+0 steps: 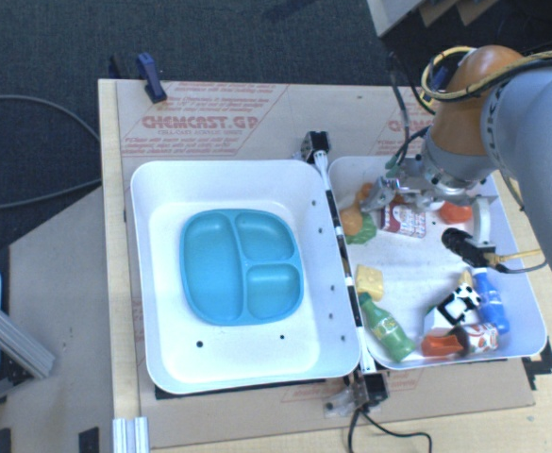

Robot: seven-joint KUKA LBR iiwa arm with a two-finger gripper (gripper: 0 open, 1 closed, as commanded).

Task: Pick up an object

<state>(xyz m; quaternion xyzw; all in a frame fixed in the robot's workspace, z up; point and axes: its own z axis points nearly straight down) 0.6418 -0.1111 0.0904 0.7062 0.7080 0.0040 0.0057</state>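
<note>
The grey arm (530,111) is reaching in from the right and is hanging over the far part of the right bin (530,333). Its gripper (396,194) is standing just above a red and white packet (404,222), which is lying flat on the bin floor. How far the gripper is open, I cannot tell from this view, and I am not seeing any object clearly held in it.

Left of the packet, an orange-brown piece (351,221) is lying close to the left wall of this bin. To the right of the packet a small orange object (456,212) is resting. More to the near side, a yellow piece (370,280) is sitting beside the left wall, and a green bottle (387,328) is lying at a slant just near of it. In the near right corner several things are lying close together: a black and white object (461,302), a blue object (492,302), a red-orange object (441,344) and a small white and red one (484,338).

The left bin (162,347) is holding a blue divided plate (242,265), which is lying flat in its middle.
</note>
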